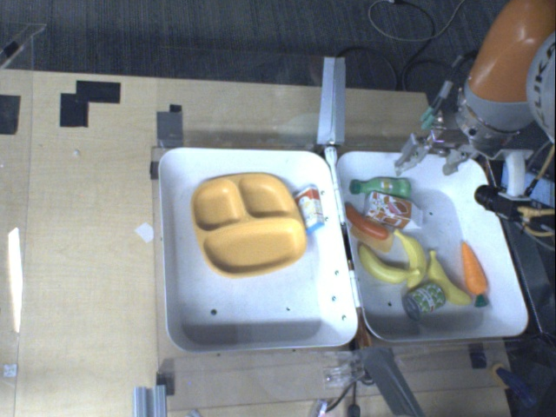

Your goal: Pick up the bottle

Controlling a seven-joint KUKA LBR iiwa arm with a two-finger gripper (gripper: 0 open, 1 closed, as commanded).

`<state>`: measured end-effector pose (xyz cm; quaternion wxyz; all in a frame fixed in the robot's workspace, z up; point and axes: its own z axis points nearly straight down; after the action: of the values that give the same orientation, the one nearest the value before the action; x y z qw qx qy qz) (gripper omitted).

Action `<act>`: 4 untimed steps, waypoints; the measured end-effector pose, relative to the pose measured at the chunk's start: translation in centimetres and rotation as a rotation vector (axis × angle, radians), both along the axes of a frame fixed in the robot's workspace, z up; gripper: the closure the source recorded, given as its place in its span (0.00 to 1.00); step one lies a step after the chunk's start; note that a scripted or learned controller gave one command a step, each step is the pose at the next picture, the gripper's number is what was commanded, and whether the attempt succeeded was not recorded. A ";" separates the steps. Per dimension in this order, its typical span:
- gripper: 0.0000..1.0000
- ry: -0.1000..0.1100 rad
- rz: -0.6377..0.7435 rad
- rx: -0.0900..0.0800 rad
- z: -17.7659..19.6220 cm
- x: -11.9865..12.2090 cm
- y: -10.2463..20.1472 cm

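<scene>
Camera view from above shows a light wooden bench (78, 259) bearing two shallow white bins side by side. At the upper right, the grey arm with its orange band (512, 46) reaches in, and its gripper (432, 155) hangs over the far edge of the right bin (512, 315) with its two fingers spread apart and nothing between them.

Just below the gripper, apart from it, lies the bottle (384, 200) on its side near the far left part of the right bin. It has a green cap end and a label in orange, red and white; the writing on the label is too small to read. Touching its lower left side is a red-orange pepper-like item (363, 224). Nearer the front lie yellow bananas (408, 263), a small round can (423, 300) with a green printed label that cannot be read, and an orange carrot (472, 272) towards the right wall.

In the left bin (252, 320) sits a yellow divided tray (248, 222), with a small red, white and blue can (311, 208) just beside its right edge; its print is illegible.
</scene>
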<state>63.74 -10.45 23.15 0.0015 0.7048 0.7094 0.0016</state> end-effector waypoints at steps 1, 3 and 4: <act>0.00 -0.003 -0.251 0.001 -12.5 2.1 1.8; 1.00 -0.002 -0.498 0.003 -0.5 -0.1 5.8; 1.00 0.001 -0.683 0.003 3.4 -0.6 12.3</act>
<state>63.17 1.81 26.58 0.0006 0.9018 0.4321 0.0019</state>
